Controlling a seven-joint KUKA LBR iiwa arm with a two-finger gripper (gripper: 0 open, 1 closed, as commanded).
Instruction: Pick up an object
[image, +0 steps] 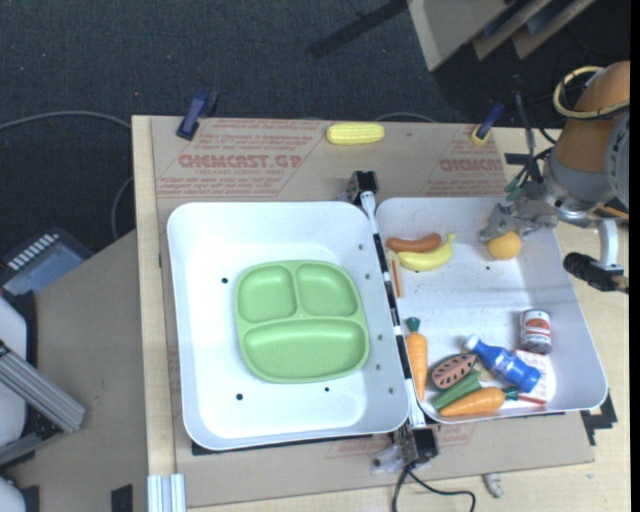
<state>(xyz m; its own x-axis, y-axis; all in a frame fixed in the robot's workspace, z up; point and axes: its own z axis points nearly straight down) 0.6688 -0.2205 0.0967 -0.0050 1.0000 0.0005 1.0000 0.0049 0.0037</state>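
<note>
My gripper (505, 226) hangs over the back right part of the right bin (560, 290), directly above a small yellow-orange fruit (506, 246) and touching or almost touching its top. The arm reaches in from the right, with its orange band at the upper right. A red sausage (413, 242) and a yellow banana (425, 260) lie to the left of the fruit. Toward the front of the same bin are a carrot (416, 352), a small can (537, 330), a blue bottle (507, 365), a brown oval piece (457, 370) and a second carrot (472, 402).
The left bin (200, 250) holds a green divided plate (300, 320). A yellow corn cob (355, 133) lies on the cardboard behind the bins. Blue clamps (193, 115) (487, 122) grip the back edge. A black clip (365, 185) sits where the bins meet.
</note>
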